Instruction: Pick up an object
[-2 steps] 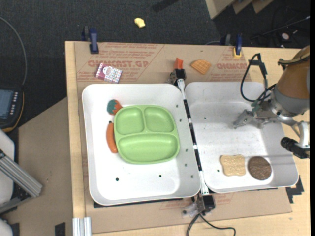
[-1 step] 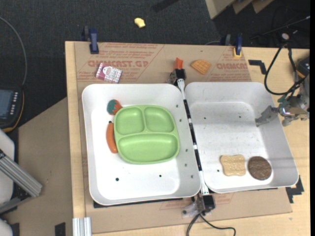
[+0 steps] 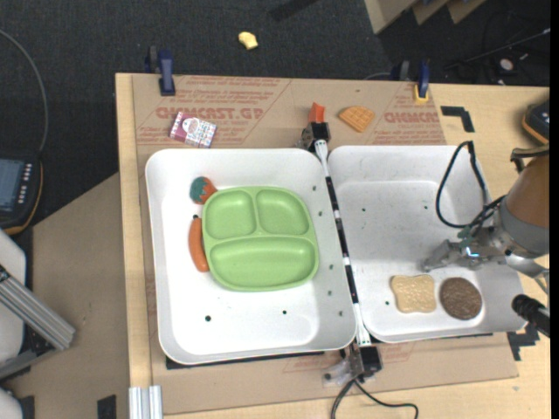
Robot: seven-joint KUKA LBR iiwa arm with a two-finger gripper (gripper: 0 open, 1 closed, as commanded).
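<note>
In the right bin (image 3: 384,182), a tan toast slice (image 3: 413,292) and a round brown cookie (image 3: 460,297) lie side by side near the front wall. My gripper (image 3: 458,253) is low in that bin, just behind these two and nearer the cookie. Nothing is seen held in it. The arm (image 3: 531,203) comes in from the right with a black cable looping over the bin. The left bin (image 3: 236,334) holds a green divided plate (image 3: 259,237), with an orange carrot-like piece (image 3: 197,243) along its left side and a small red-and-green toy (image 3: 202,188) at its upper left.
On the bench behind the bins lie a waffle-like cracker (image 3: 355,118), a small orange-and-black object (image 3: 316,122) and a pink patterned packet (image 3: 193,128). Blue clamps (image 3: 163,70) grip the back edge. A yellow scrap (image 3: 248,39) lies on the floor.
</note>
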